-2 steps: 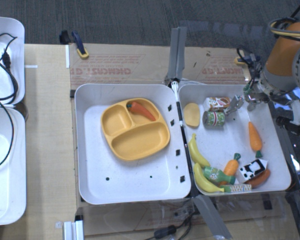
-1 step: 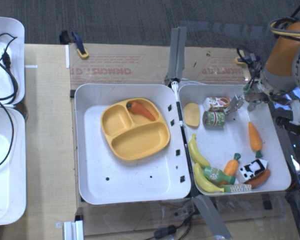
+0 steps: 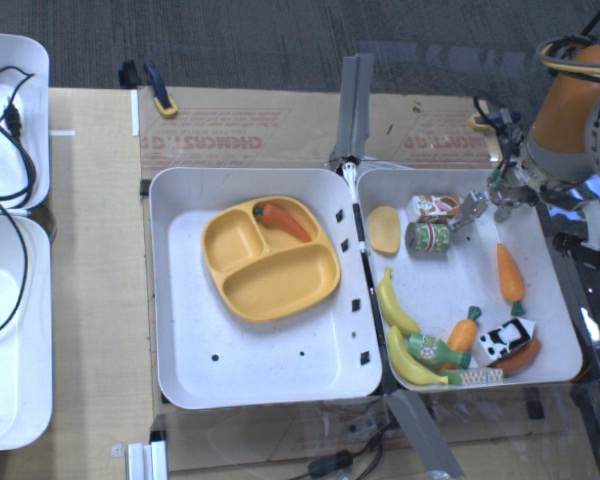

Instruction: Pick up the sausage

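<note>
The sausage (image 3: 523, 355) is a reddish-brown link lying in the right bin's (image 3: 550, 268) near right corner. A black-and-white cow-patterned toy (image 3: 504, 339) covers part of it. My gripper (image 3: 470, 209) hangs low over the far side of the same bin, just right of a green can (image 3: 427, 237) and a red-and-white packet (image 3: 435, 206). It is well away from the sausage, which lies toward the front edge. Nothing shows in the gripper.
The right bin also holds two carrots (image 3: 510, 273) (image 3: 463, 333), two bananas (image 3: 395, 308) (image 3: 412, 361), a pale yellow slice (image 3: 383, 230) and a green bottle (image 3: 430, 349). In the left bin (image 3: 180, 298) a yellow divided plate (image 3: 270, 293) carries a red-orange carrot-like piece (image 3: 283, 221).
</note>
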You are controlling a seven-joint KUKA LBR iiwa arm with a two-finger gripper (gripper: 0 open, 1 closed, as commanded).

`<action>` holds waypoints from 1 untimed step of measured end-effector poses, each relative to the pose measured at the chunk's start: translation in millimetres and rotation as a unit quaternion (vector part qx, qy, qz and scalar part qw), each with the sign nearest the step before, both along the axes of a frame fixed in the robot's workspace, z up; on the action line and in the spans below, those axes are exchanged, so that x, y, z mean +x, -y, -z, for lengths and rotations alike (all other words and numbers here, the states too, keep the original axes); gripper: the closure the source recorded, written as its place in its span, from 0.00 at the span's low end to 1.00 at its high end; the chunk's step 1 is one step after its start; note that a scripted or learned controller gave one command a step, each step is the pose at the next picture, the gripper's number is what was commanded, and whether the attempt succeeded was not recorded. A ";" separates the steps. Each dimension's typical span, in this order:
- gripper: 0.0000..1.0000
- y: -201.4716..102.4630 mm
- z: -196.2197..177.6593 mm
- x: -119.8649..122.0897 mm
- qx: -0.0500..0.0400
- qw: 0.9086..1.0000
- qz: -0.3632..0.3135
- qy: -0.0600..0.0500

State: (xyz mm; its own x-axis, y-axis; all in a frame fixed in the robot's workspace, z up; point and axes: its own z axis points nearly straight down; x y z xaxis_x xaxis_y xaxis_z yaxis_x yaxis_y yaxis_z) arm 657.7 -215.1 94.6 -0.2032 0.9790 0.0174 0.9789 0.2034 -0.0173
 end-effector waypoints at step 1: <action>0.00 -0.3 -0.4 0.1 0.000 1.000 0.016 -0.001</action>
